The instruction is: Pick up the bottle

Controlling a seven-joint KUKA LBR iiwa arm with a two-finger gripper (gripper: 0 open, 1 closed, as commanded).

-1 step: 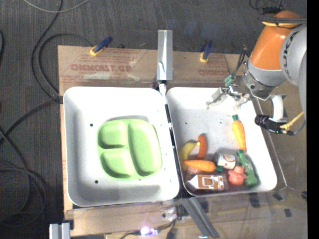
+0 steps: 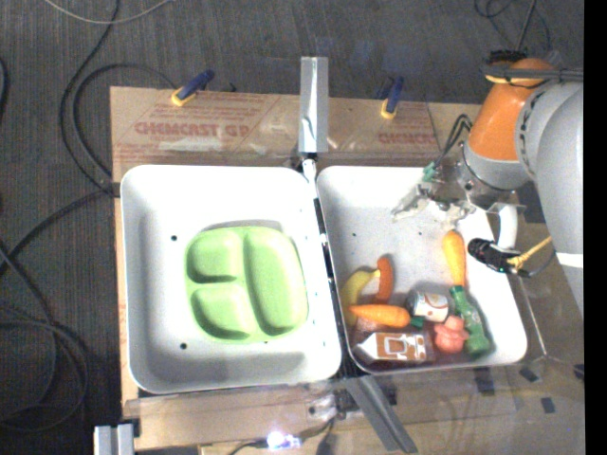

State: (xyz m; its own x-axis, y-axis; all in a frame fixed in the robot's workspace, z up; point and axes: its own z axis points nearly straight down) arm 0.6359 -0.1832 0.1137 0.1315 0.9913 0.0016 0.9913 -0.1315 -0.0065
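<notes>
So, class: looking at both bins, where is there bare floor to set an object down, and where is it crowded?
Free: the right bin's upper-left floor, between the divider and the gripper; the left bin's margins around the green tray. Crowded: the right bin's lower half, packed with toy food.

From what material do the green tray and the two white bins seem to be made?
Green tray: probably moulded plastic, matte, judging by its soft rounded compartments and even colour. White bins: likely thin formed plastic, slightly glossy, with smooth rounded rims and corners.
</notes>
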